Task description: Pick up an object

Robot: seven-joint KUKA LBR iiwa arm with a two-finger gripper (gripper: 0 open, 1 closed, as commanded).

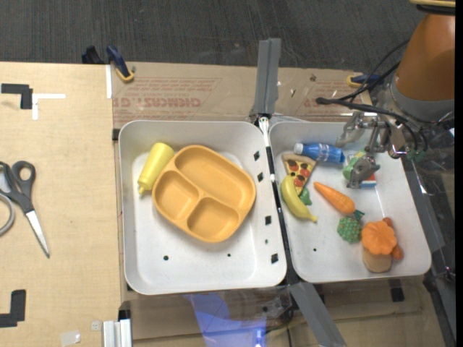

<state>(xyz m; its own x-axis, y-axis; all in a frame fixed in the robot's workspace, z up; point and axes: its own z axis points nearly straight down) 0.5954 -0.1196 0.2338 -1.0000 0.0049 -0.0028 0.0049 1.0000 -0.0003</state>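
My gripper (pixel 364 149) hangs over the back of the right bin (pixel 412 215), open, with nothing between its fingers. Just below its tips lies a small green, grey and blue toy (pixel 359 170). To the gripper's left lies a blue bottle (pixel 320 151). Nearer the front are a pizza slice (pixel 298 168), a banana (pixel 295 197), a carrot (pixel 335 197), a broccoli (pixel 350 228) and an orange toy (pixel 379 237) resting on a tan piece (pixel 376 260).
The left bin (pixel 137 251) holds a yellow divided plate (pixel 205 191) and a yellow bottle (pixel 154 166) by its back-left rim. Scissors (pixel 25 201) lie on the wooden bench at the left. Cables trail beside the arm at the right.
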